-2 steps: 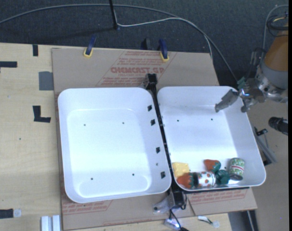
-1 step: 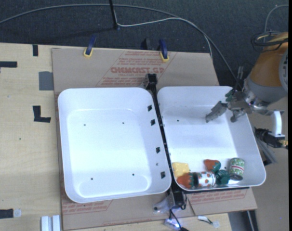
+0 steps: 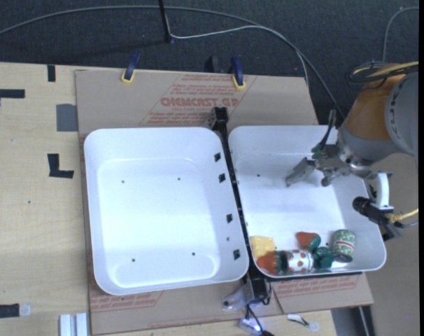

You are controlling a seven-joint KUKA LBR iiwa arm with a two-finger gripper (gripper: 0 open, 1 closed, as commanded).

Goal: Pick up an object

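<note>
small toys (image 3: 304,255) crowd the right bin's (image 3: 282,201) near edge, with the jaws (image 3: 310,176) spread apart above its middle.

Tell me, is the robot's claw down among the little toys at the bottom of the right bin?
No: the gripper is over the upper part of the right bin, while the small objects cluster along its near edge.

Red print is seen on the cardboard sheet (image 3: 191,96) under the bins, above the gap between them: large letters that can be read roughly as "CHEMCAST G.P.", though the last characters are not sharp. Smaller red lines above and below it are too blurred to be made out. Nothing else legible is found.
</note>
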